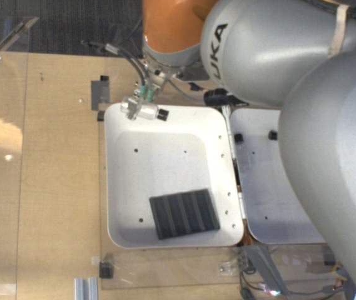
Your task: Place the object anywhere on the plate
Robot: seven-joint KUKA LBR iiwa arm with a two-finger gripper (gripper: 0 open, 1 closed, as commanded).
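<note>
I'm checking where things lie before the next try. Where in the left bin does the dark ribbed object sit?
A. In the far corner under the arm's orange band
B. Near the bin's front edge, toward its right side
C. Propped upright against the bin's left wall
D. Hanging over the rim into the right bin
B: the dark ribbed object lies flat on the left bin floor near the front edge, right of centre.

Wooden bench point(47, 186), dark ribbed floor point(59, 5) beyond.
</note>
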